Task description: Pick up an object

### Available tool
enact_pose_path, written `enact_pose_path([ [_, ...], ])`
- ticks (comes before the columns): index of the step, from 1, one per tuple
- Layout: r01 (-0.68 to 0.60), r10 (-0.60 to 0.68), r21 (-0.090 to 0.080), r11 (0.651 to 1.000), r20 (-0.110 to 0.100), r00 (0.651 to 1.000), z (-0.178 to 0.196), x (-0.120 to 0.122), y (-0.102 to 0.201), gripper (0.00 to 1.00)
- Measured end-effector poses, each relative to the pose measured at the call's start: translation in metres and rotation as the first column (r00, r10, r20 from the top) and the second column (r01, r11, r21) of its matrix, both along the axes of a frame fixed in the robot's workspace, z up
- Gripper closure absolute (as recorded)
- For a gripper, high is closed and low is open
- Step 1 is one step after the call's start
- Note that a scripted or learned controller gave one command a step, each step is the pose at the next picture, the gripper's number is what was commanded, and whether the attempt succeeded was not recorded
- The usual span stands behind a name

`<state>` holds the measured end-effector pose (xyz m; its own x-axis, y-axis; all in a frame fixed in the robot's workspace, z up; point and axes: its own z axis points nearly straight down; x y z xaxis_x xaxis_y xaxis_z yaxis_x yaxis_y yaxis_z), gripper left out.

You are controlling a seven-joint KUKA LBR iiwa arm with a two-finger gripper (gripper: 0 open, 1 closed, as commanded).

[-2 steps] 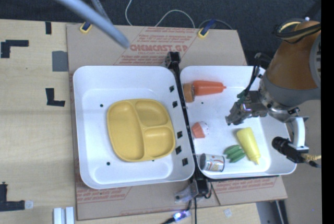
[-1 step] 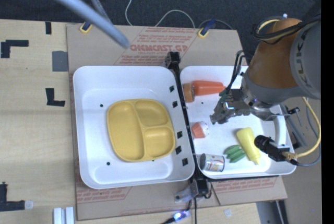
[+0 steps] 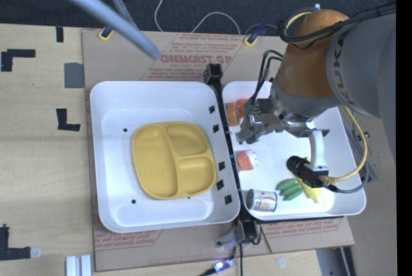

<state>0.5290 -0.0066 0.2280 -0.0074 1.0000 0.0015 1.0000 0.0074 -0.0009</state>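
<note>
A yellow plastic plate with three compartments (image 3: 174,159) lies in the left white bin (image 3: 109,139). Over the right white bin (image 3: 351,207) hangs the grey metal gripper (image 3: 248,130), near a small orange-and-white object (image 3: 245,159) (blurred), a silver can (image 3: 262,201) and a green pod-shaped toy (image 3: 290,189).

Glossy white plastic bins (image 3: 106,139), matt yellow plastic divided plate (image 3: 172,159), shiny metal can (image 3: 262,201).

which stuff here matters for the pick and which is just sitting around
For the pick:
gripper
orange item
green item
small can
right bin

Just lying about:
yellow divided plate
left bin
</note>
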Motion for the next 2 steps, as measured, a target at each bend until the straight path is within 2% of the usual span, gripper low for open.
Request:
enact_pose_path([
  [1, 0.000, 0.000, 0.000, 1.000, 0.000, 1.000, 0.008, 0.010, 0.052, 1.00],
  [2, 0.002, -0.002, -0.001, 1.000, -0.003, 1.000, -0.009, 0.017, 0.099, 1.00],
])
